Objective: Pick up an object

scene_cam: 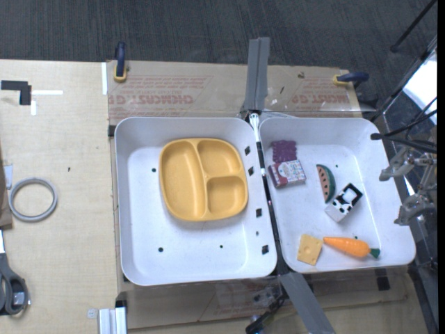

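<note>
The right bin holds several small objects. A purple grape bunch lies at its far left, touching a small pink and grey packet just in front of it. A watermelon slice stands mid-bin, with a black-and-white block close to its right. Near the front rim lie a yellow cheese wedge and an orange carrot with its green tip pointing right. In the left bin sits a yellow divided plate.
A grey tape roll and scissors lie on the bench to the left. Clamps hold cardboard behind the bins. A metal bar runs between the bins. Metal brackets and cables stand by the right bin's outer rim.
</note>
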Robot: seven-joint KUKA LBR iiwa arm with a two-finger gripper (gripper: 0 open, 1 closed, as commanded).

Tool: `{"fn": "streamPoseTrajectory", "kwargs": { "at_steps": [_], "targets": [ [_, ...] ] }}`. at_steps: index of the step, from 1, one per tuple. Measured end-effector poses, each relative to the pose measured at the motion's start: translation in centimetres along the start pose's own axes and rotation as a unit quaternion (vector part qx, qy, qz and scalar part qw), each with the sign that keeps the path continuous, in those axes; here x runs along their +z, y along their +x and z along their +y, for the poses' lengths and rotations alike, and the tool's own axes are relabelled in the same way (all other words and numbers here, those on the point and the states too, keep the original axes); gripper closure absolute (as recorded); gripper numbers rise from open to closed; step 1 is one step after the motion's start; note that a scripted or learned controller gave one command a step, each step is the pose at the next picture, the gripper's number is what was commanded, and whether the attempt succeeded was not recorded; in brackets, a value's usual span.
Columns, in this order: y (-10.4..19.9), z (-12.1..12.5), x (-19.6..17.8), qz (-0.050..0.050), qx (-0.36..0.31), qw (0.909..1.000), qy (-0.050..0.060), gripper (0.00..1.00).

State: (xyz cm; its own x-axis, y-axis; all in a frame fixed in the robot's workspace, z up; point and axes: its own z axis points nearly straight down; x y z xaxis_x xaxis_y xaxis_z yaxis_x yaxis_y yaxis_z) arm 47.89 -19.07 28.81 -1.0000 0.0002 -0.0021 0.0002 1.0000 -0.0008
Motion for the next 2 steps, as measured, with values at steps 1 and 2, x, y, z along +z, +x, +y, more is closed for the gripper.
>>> {"fn": "streamPoseTrajectory", "kwargs": {
  "at_steps": [1,2],
  "targets": [
    [-0.1,4.6,-6.7,-0.001,-0.009,1.0000,0.000,0.00],
    [-12.8,4.6,-0.5,0.000,0.075,0.9972,0.000,0.00]
  ]
}}
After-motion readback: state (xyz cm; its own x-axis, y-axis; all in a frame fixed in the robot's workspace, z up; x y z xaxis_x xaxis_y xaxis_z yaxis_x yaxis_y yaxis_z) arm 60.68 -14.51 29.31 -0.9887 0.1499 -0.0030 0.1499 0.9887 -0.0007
